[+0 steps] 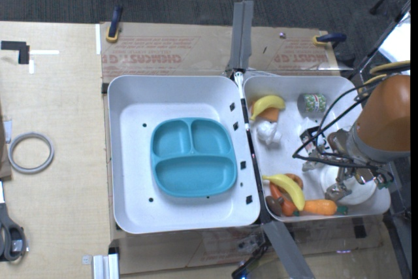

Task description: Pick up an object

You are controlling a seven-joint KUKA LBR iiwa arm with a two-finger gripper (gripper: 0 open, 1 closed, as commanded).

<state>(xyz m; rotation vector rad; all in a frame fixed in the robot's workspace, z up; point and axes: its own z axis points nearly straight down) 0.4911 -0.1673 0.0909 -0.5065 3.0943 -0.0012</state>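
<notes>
Red printed lettering runs across the brown cardboard sheet behind the bins, but it is upside down from this view and too blurred to read. The left bin holds a teal divided plate lying flat near its middle. The right bin holds the loose objects: a banana near the back wall resting against an orange-brown piece, a small white lump just in front of it, a greenish patterned ball toward the back right, a second banana lying over dark red and brown pieces at the front left, and a carrot along the front wall. The arm reaches in from the right over this bin, trailing black cables, and its pincer hangs low at the front right, just beside the carrot and over a white rounded object; whether it is open or closed cannot be told. On the desk to the left lie a grey ring and scissors. Blue-and-yellow clamps pin the cardboard.
</notes>
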